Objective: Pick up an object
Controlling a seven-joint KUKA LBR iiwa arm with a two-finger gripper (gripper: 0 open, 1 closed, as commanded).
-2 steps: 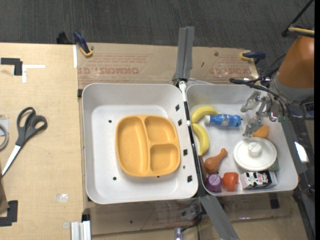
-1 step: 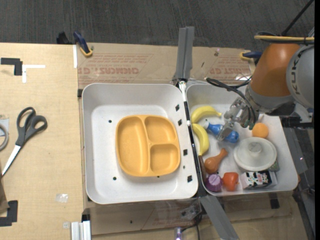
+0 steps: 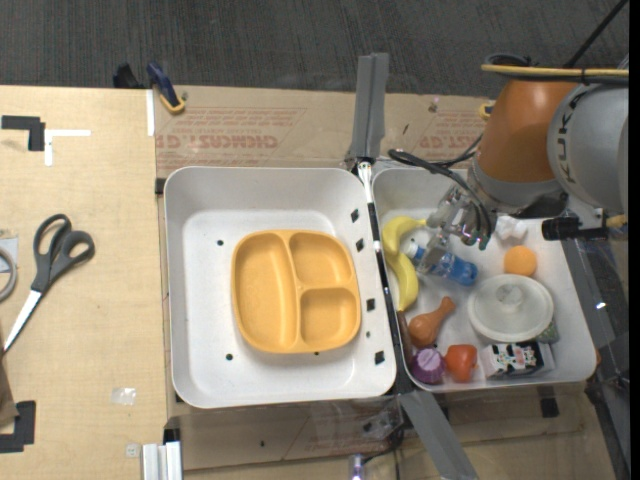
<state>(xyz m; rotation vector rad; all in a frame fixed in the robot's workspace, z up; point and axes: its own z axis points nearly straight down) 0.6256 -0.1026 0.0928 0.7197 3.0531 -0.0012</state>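
Gripper [image 3: 447, 236] down in the right bin [image 3: 575, 363].
It's low over the blue bottle [image 3: 450, 267], banana [image 3: 402, 258] just beside; can't tell whether it's parted or closed.

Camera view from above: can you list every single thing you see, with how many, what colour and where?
shallow white plastic bins: two, white, side by side
divided plastic plate: one, orange-yellow, left bin
banana: one, yellow, right bin's left side
blue plastic bottle: one, beneath gripper
round ball: one, orange, right bin
round lidded bowl: one, white, right bin
toy drumstick: one, brown, right bin
small purple cup: one, right bin's near edge
scissors: one, black-handled, bench left
gripper: one, metal, over right bin
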